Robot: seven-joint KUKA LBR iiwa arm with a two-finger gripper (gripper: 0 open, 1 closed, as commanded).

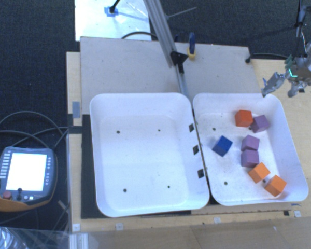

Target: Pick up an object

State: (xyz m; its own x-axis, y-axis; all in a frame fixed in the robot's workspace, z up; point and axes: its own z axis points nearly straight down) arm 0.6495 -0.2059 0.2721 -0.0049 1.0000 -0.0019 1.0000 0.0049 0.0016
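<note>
The bench [217, 61] carries two shallow white bins side by side, presumably so that blocks can be lifted out of one and dropped in the other. The left bin [101, 139] has bare floor; the right bin [287, 139] holds every candidate for the pick. A pendant with a lit screen [23, 176] lies off the bench at the left, cabled, probably the operator's control; any lettering on it is too small to read. The gripper [286, 83] hangs above and just outside the right bin's far right corner, its two fingers spread apart with nothing between them, so the pick is judged not yet begun. The blocks lie loose toward the right side of their bin: a blue block [222, 146] apart from the others near the centre, an orange block [243, 118] touching a purple block [259, 123], two more purple blocks [250, 150] stacked close, and two orange blocks [267, 179] near the front. No brand, label or writing is legible anywhere.
</note>
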